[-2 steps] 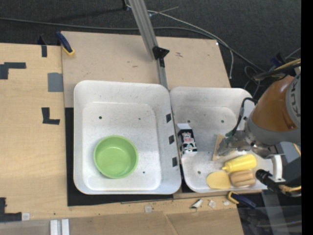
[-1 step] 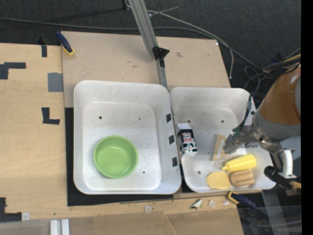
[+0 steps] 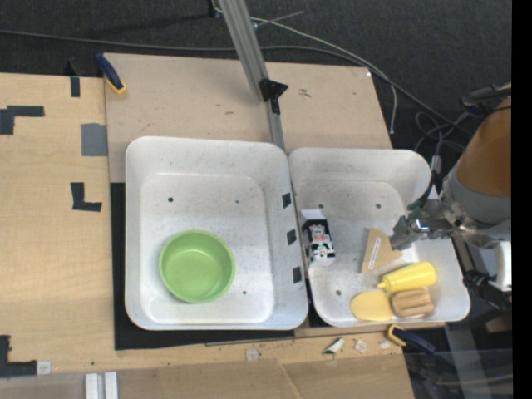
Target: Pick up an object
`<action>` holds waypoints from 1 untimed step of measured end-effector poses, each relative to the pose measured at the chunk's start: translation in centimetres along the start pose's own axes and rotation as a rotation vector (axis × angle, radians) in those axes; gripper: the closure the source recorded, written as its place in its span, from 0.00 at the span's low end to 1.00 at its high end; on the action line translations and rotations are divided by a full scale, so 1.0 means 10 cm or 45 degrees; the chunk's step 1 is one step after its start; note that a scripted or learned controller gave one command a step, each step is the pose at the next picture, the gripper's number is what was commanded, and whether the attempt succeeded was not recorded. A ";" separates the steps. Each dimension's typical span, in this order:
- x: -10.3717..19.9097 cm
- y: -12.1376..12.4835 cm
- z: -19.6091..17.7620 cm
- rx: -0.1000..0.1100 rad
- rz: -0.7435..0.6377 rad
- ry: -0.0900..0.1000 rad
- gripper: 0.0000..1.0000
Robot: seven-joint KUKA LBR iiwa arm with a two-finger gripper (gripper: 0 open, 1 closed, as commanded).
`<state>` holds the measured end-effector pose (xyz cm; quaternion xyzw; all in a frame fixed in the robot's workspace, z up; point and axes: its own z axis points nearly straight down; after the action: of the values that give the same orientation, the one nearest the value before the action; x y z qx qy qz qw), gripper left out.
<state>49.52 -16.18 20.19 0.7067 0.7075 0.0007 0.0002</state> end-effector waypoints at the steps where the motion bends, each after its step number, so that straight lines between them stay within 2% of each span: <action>1: 0.00 0.00 -0.50 -0.001 0.000 0.000 1.00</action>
<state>49.57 -16.14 25.16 0.7068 0.7074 0.0009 0.0004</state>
